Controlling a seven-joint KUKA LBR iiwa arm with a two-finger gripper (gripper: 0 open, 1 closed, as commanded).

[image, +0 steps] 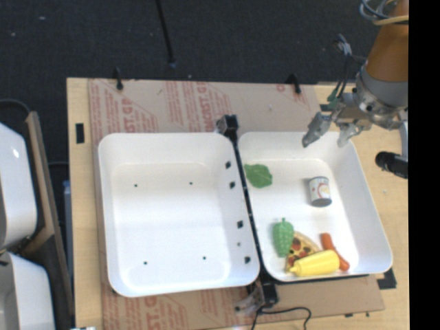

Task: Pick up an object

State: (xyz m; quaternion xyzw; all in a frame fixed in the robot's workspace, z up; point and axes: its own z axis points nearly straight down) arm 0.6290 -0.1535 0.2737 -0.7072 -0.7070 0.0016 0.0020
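Hovering above the far rim of the right bin (357,158), the gripper (330,133) hangs open and holds nothing. No object is lifted; the can (319,191) lies nearest, so descent, grasp and lift all remain.

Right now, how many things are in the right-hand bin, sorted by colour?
Green: 2, a leaf and a leafy vegetable
Yellow: 1, a banana
Orange: 1, a carrot
Grey: 1, a can
Mixed colours: 1, a pizza slice
Total: 6
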